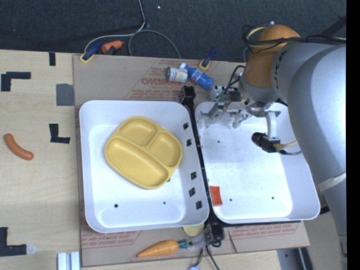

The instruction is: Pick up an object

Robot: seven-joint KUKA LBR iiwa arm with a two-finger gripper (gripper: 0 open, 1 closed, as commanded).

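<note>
- The bench (34, 106) is pale wood with black angular marks on it; a brown cardboard sheet (129, 77) lies across its middle, under both bins.
- Behind the bench runs a dark carpeted strip (67, 10), crossed by a thin pale cable (140, 16).
- The left bin (93, 167) is shallow and white; a yellow divided plate (144, 151) lies in its upper middle part, flat, with its long axis running from upper left to lower right.
- The right bin (264, 190) is white too and touches the left one along a black seam with clips.
- A small orange block (215, 195) lies in the right bin at its lower left, just beside the seam, its long axis roughly up and down the view.
- The arm (315, 94) reaches in from the right, grey, with an orange band (264, 61) above the wrist.
- The tool (225, 114) hangs over the upper left corner of the right bin, well apart from the orange block; I cannot tell whether its fingers are apart or together.
- On the cardboard above the bins lie a white and blue bottle (190, 75) on its side and a blue clamp (208, 58).
- An orange and yellow clamp (101, 48) sits at the cardboard's upper left corner.
- A toy sausage (18, 147) lies on the bare bench at far left, pointing down to the right.
- A toy carrot (158, 248) lies below the left bin, its tip to the left.
</note>
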